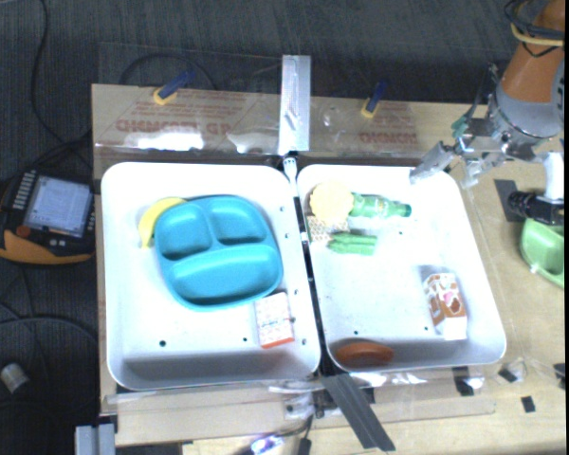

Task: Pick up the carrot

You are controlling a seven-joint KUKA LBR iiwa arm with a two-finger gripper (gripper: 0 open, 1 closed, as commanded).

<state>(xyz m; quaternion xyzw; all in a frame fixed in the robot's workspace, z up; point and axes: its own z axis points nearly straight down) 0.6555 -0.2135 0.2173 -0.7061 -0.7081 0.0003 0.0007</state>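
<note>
Dark carpet surrounds a wooden bench bearing two shallow white bins side by side. At about six o'clock in the right bin (474,254), against its near wall, lies a small orange-brown object, most likely the carrot (364,353), though it is too blurred to be sure. It rests untouched, so the pick has not begun. At four o'clock sits a small carton (445,302) with a brown and white label, unreadable. At eleven o'clock are a green bottle (377,207), a pale round item (330,200) and a green piece (351,244). Outside the bin, at one o'clock, hovers the gripper (427,169); whether its fingers are spread cannot be told. The left bin (123,282) holds a blue divided tray (216,249), a yellow banana (156,218) and a small box (275,321) with illegible red print.
</note>
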